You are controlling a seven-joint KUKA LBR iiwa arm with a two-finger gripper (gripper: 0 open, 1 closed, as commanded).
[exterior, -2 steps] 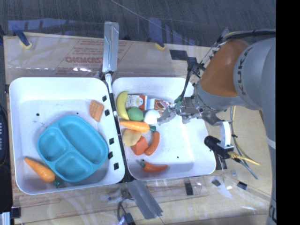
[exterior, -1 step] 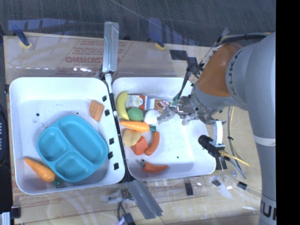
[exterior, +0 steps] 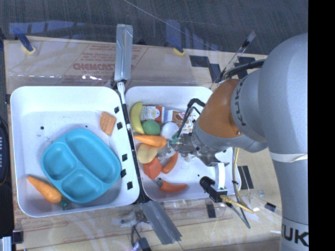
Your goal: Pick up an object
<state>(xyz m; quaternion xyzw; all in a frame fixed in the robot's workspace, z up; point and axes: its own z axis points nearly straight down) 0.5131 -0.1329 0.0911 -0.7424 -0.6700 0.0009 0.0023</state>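
grey end effector (exterior: 175, 148) sits low among the toy food in the right bin (exterior: 207, 94); its opening cannot be told.

Beside the blue tray (exterior: 78, 163) an orange carrot (exterior: 44, 189) and an orange waffle-patterned piece (exterior: 107, 123) are seen; right of it (in the neighbouring white bin (exterior: 157, 94)), a yellow banana (exterior: 136, 117) and a green ball (exterior: 151, 127).

Glossy plastic: the blue tray (exterior: 81, 163), the white bins (exterior: 31, 101) (smooth-walled), and the toy carrot (exterior: 44, 188).

Arm (exterior: 246, 114) over right bin (exterior: 157, 94) of toy food, blue tray (exterior: 81, 163) in left bin (exterior: 31, 101)
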